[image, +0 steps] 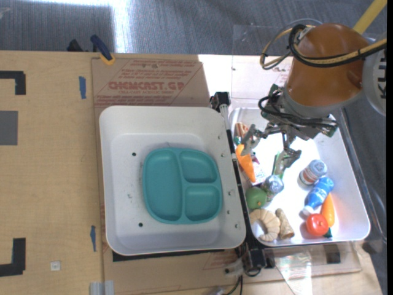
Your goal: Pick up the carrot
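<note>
Gripper (270, 145) hung over the left part of the right bin (351, 165), its two dark fingers spread apart with nothing between them; released. One fingertip sat just above the carrot (246, 166), which lay against the bin's left wall, orange, slanted, not grasped.

Nearest the camera in the right bin: a tan ridged piece (266, 222) and a tan bone-shaped piece (285, 224), with a red tomato (316, 225) to their right. A second orange piece (329, 209) lay just beside the tomato. Next back: a green round fruit (257, 196), a blue-and-white bottle (317, 194), a small can (312, 172) with red and blue marking, label unreadable.

Left bin (116, 165) held a teal three-compartment plate (182, 184), lying flat.

Farther back, a cardboard sheet (150, 82) on the bench (43, 183) carried red print, "CHEMCAST GP"; smaller lines illegible. Blue tape (82, 86) marked the cardboard's left edge. Arm's orange band (322, 60) rose above the wrist, black cables (295, 39) looped round it.
</note>
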### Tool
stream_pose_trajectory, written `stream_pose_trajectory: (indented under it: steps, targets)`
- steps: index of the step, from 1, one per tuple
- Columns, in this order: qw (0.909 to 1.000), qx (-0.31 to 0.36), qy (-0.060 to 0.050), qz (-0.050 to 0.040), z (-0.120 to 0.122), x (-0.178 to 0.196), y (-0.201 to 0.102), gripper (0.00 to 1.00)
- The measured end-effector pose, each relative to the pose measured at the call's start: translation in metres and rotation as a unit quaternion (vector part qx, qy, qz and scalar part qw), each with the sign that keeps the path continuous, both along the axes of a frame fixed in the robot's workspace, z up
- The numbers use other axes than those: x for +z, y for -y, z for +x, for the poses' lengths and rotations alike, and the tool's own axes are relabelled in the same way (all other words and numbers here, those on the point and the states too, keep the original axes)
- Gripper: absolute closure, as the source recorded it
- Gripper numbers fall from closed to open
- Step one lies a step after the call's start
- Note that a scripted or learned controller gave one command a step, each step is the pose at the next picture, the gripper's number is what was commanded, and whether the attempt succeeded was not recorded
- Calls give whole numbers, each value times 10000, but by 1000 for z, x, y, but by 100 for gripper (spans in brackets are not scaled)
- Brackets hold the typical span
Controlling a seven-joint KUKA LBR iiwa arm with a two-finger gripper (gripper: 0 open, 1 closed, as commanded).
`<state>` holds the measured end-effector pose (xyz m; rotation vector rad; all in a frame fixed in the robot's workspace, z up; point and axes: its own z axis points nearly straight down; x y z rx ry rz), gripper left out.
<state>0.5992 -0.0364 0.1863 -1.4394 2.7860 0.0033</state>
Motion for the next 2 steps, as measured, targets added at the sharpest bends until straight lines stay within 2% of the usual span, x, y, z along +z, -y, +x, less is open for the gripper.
stream_pose_trajectory:
  steps: [2]
  targets:
    - [10000,0,0,0,0,0,0,0]
